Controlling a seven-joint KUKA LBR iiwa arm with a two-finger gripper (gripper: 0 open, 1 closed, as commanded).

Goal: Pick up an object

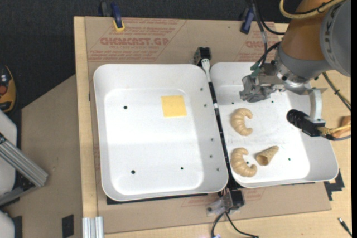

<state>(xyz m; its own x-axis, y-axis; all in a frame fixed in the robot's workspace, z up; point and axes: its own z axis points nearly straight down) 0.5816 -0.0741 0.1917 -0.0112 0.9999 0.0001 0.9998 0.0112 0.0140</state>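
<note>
A brown bench (pixel 139 36) is seen carrying two bins. A yellow square (pixel 173 106) lies flat in the left bin (pixel 111 136). In the right bin (pixel 318 167), two croissants (pixel 242 121) (pixel 243 161) are curled, a cone (pixel 266 155) pointed upper-right. The gripper (pixel 255 88) hovers above; its state cannot be told.

Both white bins (pixel 150 187) look like smooth, faintly glossy plastic. The desk (pixel 83 120) is matt brown board. The croissants (pixel 242 121) look matt and ridged, the yellow square (pixel 173 106) flat and smooth.
</note>
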